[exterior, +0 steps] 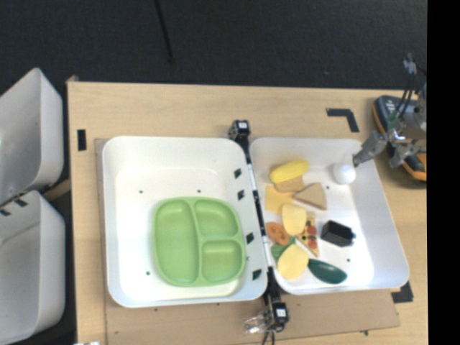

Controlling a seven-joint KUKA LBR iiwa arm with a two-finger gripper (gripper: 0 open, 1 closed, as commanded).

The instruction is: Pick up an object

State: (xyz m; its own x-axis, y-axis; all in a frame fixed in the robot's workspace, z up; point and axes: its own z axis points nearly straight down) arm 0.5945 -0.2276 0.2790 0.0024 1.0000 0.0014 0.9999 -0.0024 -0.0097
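Note:
The right bin (374, 214) holds a heap of toy food. A yellow lemon-shaped piece (289, 170) lies at the back, with a white ball (343, 172) to its right. Below them are a tan wedge (312, 196), a yellow slab (274, 198), a pale yellow oval (293, 219), an orange piece (277, 233), a black block (336, 233), a round yellow piece (292, 262) and a dark green piece (327, 271). My gripper (365, 153) hangs over the bin's back right corner, just up and right of the white ball, holding nothing that I can see.
In the left bin (129, 171) a green divided plate (198, 240) lies toward the front. A ridge with black clips (251, 214) separates the two bins. Bare wooden bench (180, 110) runs behind them. White shapes (25, 192) stand at the far left.

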